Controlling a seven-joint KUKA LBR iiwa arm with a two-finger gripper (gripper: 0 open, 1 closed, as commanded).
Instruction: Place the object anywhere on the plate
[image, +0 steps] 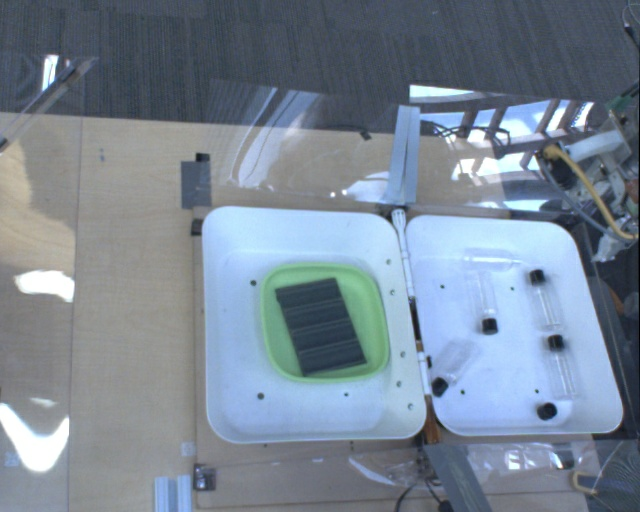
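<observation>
A square green plate (272, 335) with rounded corners lies in the middle of the left white bin (228, 330). A dark grey ribbed rectangular block (319, 326) rests flat on the plate, turned slightly off the plate's edges and lying fully inside its rim. Part of the arm's base with cables and a yellow hose (592, 175) sits at the upper right, beyond the right bin.
The right white bin (505, 240) holds several clear tubes with black caps, such as one (487, 302) near its middle and another (560, 368) toward its right side. A metal post (405, 150) stands behind the seam between the bins.
</observation>
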